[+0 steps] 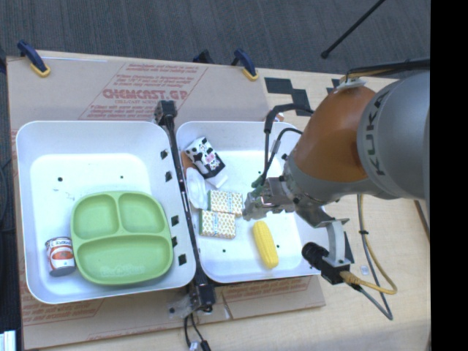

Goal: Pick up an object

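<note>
Two shallow white bins sit side by side on the desk (88, 101), itself covered by one sheet of printed cardboard held by blue clamps at its far edge. One arm (365, 137), grey with an orange band, reaches in from the right over the right bin (241, 134); its gripper (252, 205) hangs low inside that bin, just right of the patterned packets, and whether the fingers are apart or together cannot be told from this angle. Nothing is seen between them. Left bin (44, 152): one green divided plate (121, 238) with three compartments, lying flat toward the near side; one small can (61, 256) with a red label, just beside the plate's left edge near the bin's near-left corner. Right bin: two patterned packets, one (226, 202) touching the other (218, 225), near the bin's middle; one ear of toy corn (265, 244), yellow, lying flat on the bin floor near the front, its long axis running from far-left to near-right, close to the gripper but apart from it; one black-and-white carton (204, 158) toward the far-left part; one white object (197, 191) against the left wall, its kind unclear.
</note>
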`<state>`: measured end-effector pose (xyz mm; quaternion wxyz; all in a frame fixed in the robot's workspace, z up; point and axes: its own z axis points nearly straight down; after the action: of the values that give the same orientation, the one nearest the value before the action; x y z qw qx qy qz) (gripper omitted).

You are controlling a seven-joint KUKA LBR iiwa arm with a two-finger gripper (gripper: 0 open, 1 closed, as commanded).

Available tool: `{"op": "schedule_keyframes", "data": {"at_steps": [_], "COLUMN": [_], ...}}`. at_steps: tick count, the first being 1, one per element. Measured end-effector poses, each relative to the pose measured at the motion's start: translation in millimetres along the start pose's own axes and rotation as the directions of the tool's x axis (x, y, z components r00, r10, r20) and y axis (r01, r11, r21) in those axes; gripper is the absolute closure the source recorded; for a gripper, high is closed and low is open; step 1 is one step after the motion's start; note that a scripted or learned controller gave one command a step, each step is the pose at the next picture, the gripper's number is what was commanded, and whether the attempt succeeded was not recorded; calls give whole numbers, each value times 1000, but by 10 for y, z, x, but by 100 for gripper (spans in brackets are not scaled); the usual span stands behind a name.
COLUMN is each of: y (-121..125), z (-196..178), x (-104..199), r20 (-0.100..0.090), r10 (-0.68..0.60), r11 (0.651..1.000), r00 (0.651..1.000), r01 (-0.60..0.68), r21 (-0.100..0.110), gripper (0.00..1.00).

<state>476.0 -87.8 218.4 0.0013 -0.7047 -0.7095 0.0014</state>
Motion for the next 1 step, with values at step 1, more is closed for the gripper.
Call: {"op": "schedule_keyframes", "data": {"at_steps": [1], "y": [474], "z": [-105], "x": [-384], "r20": [0], "r10": [3], "r11": [1000], "r00": [1000], "r01": [-3], "r21": [-3], "gripper": [100]}}
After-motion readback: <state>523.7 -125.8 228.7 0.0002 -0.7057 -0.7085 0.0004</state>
